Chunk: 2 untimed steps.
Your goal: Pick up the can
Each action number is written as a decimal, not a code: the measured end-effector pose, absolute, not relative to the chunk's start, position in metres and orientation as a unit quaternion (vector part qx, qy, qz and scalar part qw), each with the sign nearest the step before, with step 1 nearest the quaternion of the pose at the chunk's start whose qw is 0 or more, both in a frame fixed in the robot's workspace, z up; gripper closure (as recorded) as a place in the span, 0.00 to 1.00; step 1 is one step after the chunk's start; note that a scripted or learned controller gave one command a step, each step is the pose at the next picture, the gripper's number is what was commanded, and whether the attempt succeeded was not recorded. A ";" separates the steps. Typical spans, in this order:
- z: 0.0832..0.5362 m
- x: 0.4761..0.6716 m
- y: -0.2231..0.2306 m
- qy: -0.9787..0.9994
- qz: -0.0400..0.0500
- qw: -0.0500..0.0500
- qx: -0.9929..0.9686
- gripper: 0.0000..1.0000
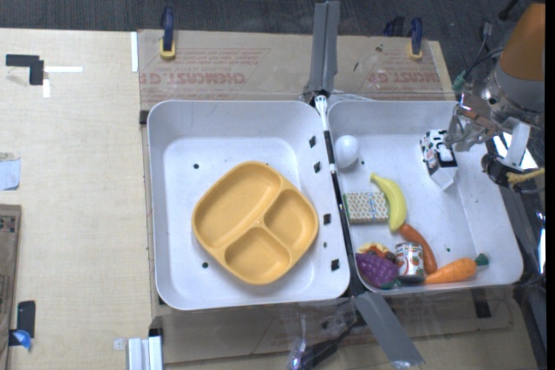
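Note:
The can (410,262) is small, with a silver top and a red label. It stands near the front edge of the right bin (475,212), between purple grapes (375,264) and a carrot (453,271). My gripper (460,133) hangs over the bin's far right part, well behind the can. Just to the gripper's left is a black-and-white carton (438,156). Whether the gripper touches the carton is unclear.
The right bin also holds a white ball (346,149), a banana (392,198), a speckled block (366,207) and a red-orange pepper (419,242) right behind the can. A yellow divided plate (254,223) lies in the left bin (173,186).

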<state>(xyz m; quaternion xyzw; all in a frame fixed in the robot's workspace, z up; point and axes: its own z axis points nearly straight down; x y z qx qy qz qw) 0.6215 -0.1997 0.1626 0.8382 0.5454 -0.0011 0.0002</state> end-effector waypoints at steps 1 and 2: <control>0.163 0.621 -0.200 0.545 -0.001 0.000 0.838 0.00; 0.163 0.621 -0.200 0.545 -0.001 0.000 0.838 0.00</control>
